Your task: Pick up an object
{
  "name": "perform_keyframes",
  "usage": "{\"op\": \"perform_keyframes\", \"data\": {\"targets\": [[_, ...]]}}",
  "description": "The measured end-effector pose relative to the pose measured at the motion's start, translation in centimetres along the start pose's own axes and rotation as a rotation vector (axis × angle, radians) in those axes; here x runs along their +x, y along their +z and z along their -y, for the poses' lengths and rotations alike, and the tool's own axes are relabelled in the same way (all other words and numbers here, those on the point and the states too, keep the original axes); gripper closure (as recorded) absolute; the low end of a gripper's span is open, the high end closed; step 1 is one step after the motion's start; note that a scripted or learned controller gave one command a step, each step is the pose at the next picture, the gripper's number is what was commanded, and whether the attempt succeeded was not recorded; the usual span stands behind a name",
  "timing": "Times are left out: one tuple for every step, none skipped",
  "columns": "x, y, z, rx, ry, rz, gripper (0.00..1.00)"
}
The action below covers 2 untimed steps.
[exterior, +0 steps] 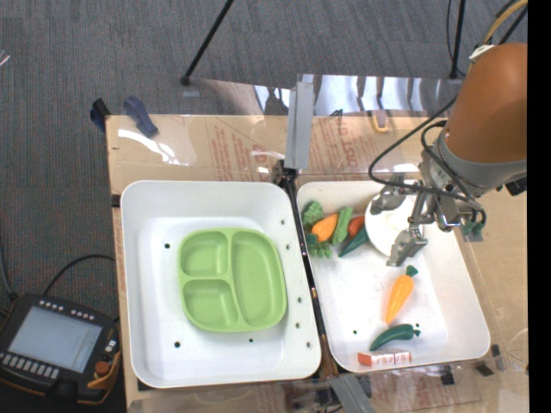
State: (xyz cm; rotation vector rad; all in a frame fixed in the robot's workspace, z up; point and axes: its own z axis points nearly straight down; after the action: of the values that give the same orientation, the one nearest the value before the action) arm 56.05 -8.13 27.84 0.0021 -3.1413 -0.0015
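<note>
Carrot (399,296) lies loose on the floor of the right bin (461,317), so it can be taken from above. Nearer than the carrot lies a green pepper (395,335). Just beyond the carrot hangs the end effector (406,249), grasping nothing; whether it is released, I cannot tell. Beyond, left of the carrot, other toy vegetables (334,228) crowd together, harder to separate.

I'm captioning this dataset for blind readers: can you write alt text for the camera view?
A robot arm's gripper hangs over the right white bin, just above a toy carrot, with a pile of toy vegetables at the bin's left side and a green toy pepper near its front. The left white bin holds a green divided plate.
</note>
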Motion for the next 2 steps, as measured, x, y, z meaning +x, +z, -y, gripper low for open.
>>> {"op": "perform_keyframes", "data": {"targets": [[4.1, 17.6, 1.5, -0.003, -0.053, -0.016, 0.0], [-5.2, 19.2, 0.3, -0.001, 0.006, -0.001, 0.0]]}}
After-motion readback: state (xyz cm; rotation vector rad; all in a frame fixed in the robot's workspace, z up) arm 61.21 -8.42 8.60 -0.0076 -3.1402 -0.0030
